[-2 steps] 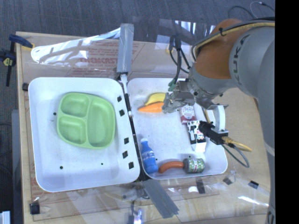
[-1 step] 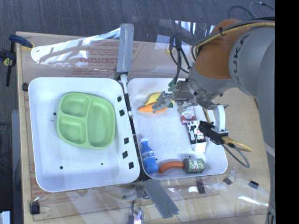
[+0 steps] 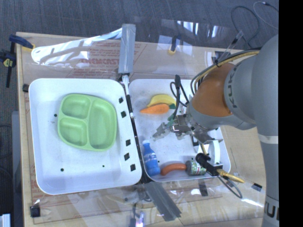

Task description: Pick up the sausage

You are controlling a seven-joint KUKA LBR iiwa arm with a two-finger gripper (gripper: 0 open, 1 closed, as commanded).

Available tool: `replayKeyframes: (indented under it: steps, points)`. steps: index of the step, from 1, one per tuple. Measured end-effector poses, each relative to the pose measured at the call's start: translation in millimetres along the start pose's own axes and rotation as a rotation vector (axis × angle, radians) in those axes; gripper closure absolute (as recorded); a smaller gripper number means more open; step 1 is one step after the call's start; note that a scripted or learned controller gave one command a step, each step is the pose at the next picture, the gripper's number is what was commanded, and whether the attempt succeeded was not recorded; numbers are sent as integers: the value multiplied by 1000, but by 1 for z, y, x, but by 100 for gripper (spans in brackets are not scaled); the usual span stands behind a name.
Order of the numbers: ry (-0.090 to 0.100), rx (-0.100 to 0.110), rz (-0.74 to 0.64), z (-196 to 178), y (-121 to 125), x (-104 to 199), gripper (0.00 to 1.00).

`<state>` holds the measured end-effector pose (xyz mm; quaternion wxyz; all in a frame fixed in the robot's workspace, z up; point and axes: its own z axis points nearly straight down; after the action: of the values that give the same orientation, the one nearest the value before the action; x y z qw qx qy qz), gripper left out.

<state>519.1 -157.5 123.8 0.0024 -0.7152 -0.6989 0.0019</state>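
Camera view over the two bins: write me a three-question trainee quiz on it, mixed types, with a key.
1. True or false: the green plate lies in the same bin as the sausage.
2. Which item lies directly beside the carrot? A) the blue bottle B) the banana C) the green plate
3. Fill in: the sausage lies between the blue bottle and the ____ bottle.

Key
1. False: the plate is in the left bin, the sausage in the right bin.
2. B, the banana.
3. Green.
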Motion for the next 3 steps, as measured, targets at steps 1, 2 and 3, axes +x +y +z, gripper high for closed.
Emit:
replayKeyframes:
  steps: [1, 2, 3]
  points:
    - [0, -1, 0, 0, 0, 0, 0]
    - [1, -1, 99, -9, -32, -46, 0]
    - [1, -3, 115, 33, -41, -43, 0]
